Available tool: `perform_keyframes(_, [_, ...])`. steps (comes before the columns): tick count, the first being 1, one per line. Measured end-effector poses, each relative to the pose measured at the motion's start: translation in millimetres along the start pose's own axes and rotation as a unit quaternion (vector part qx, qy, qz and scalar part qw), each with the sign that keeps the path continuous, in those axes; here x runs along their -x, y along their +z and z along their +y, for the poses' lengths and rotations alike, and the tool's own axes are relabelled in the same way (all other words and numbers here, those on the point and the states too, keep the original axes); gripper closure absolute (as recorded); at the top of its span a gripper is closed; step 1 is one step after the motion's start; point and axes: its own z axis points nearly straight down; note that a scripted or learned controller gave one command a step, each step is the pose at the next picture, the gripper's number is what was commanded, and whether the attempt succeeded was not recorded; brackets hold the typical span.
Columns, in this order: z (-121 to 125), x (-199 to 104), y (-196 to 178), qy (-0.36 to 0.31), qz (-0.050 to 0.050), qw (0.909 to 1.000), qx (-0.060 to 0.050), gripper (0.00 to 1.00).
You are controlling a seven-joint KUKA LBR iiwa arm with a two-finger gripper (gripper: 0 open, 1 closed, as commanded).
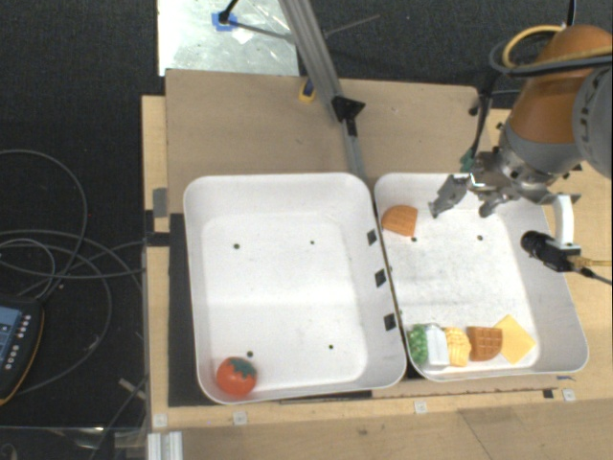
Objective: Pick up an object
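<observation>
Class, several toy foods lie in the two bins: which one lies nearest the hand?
The orange bun-like piece, alone at the right bin's far left corner, just left of the hand; the others lie along the near edges.

Below and around the end effector point(466, 197) spreads a pale tan wooden tabletop point(249, 123). Well to the end effector's left lies dark carpeted floor point(67, 84), crossed by loose black cables point(57, 257), with a dark handheld control pendant point(14, 338) at the far-left edge. Up and left of it, a bright reflective floor panel point(206, 22) bears a small blue tape mark point(226, 20), and a slanted grey metal pole point(311, 41) reaches down to the tabletop.
</observation>
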Motion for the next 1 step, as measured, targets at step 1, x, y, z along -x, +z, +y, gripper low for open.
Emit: perform_keyframes(1, [0.8,0.1,-2.5,0.0,0.0,1.0,0.002,0.0])
